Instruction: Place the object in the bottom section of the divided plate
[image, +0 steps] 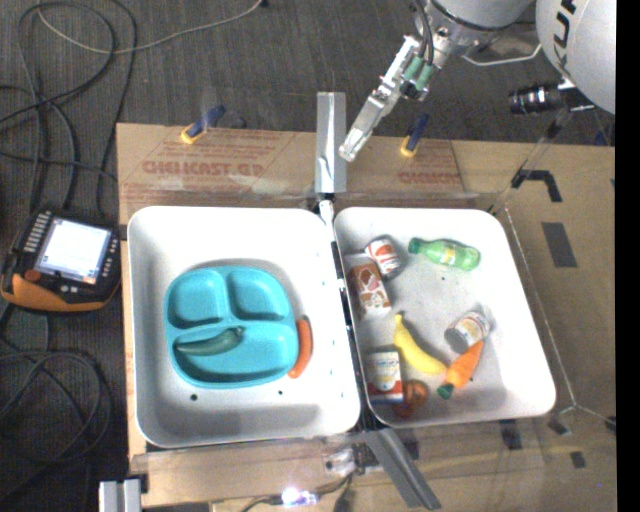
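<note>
Gripper raised beyond bins' far edge, finger state cannot tell, nothing visibly held. Divided plate well below-left of it; dark green object already in bottom section. Risk: re-grasp dislodging it.

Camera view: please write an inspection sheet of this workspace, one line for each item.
Surface: two white bins side by side, left bin and right bin, on cardboard.
Job's things: blue divided plate in the left bin; a dark green object lies in its bottom section.
Clutter: orange sausage beside the plate; in the right bin a green bottle, banana, carrot and several cans.
Grippers: tool raised above the bench's far edge, past the bins.
Cables: black cables on the floor at left.
Surroundings: handheld controller left of the bench.
</note>
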